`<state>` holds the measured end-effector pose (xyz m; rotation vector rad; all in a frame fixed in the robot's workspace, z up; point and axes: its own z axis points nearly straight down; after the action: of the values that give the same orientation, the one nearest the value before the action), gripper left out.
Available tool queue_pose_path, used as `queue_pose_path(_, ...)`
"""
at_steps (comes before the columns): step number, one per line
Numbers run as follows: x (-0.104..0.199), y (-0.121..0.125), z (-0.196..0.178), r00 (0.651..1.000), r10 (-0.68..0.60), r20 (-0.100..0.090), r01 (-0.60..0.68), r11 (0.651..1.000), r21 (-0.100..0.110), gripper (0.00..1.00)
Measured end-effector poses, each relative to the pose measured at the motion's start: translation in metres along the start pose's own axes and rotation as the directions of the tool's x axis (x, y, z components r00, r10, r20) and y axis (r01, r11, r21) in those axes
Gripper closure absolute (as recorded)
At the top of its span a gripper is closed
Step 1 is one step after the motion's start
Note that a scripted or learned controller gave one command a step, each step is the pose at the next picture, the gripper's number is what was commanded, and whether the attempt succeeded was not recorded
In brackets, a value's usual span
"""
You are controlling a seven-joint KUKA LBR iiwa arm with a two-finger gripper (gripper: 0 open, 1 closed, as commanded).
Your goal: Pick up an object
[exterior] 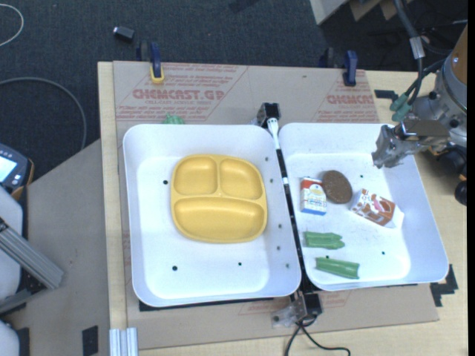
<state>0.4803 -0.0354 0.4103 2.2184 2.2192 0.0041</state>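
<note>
Dark carpet is surrounding the table (223,87), which is carrying two white bins side by side. Left bin (141,221) is holding a yellow divided plate (218,197). Right bin (423,251) is holding a small carton (314,196), a brown round piece (337,186) touching it, a red-and-white packet (377,208), and two green pieces (323,239) (337,267) near the front. Arm is reaching in from the right, jaws (387,154) hanging over the right bin's back right corner, well apart from every object. Can't tell how far the jaws are opening; nothing visible between them.
</note>
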Motion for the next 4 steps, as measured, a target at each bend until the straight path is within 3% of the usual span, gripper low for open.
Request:
queue_pose_path(1, 0.081, -0.002, 0.106, 1.0, -0.007, -0.002, 0.007, 1.0, 0.014, 1.0)
queue_pose_path(2, 0.108, -0.002, 0.111, 1.0, -0.002, -0.001, 0.002, 1.0, 0.009, 1.0)
queue_pose_path(3, 0.145, -0.001, 0.027, 1.0, -0.003, -0.002, 0.003, 1.0, -0.002, 1.0)
queue_pose_path(4, 0.144, 0.0, 0.02, 1.0, -0.001, -0.002, 0.001, 1.0, 0.002, 1.0)
